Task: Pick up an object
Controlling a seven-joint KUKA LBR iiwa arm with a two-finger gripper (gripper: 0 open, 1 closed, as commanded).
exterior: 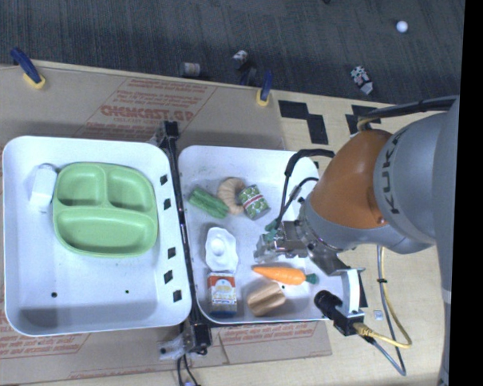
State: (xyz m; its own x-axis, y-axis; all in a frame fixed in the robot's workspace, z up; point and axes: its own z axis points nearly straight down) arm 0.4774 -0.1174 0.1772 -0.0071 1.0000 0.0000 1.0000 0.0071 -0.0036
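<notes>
Carrot [280,274] is what we see lying in the right bin [194,226], just under the gripper [273,244]. We cannot tell if the gripper is open or closed. Near the carrot we see a bread roll [266,298], a small carton [222,292], a white egg toy [220,248] and a green pickle [207,201]. We see a green tray [106,209] in the left bin [14,282].
</notes>
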